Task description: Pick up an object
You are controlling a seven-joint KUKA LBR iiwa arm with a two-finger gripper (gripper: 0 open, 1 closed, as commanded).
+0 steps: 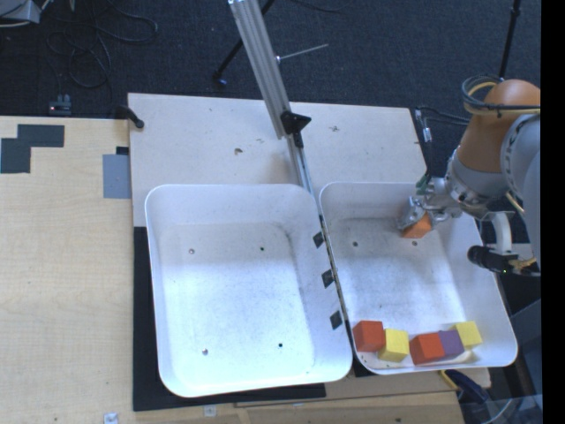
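Note:
My gripper (pixel 418 216) hangs over the far right part of the right bin (pixel 388 263), reaching in from the right. A small orange block (pixel 417 228) sits between its fingertips, and the gripper is shut on it. Along the bin's near edge lies a row of blocks: a red one (pixel 369 335), a yellow one (pixel 395 344), another red one (pixel 427 347), a purple one (pixel 451 342) and a second yellow one (pixel 469 333).
The left bin (pixel 229 290) lies beside the right one, with a row of black clips (pixel 326 276) along the shared rim. A slanted metal post (pixel 265 69) rises behind the bins. A light wooden board (pixel 62 281) covers the left of the bench.

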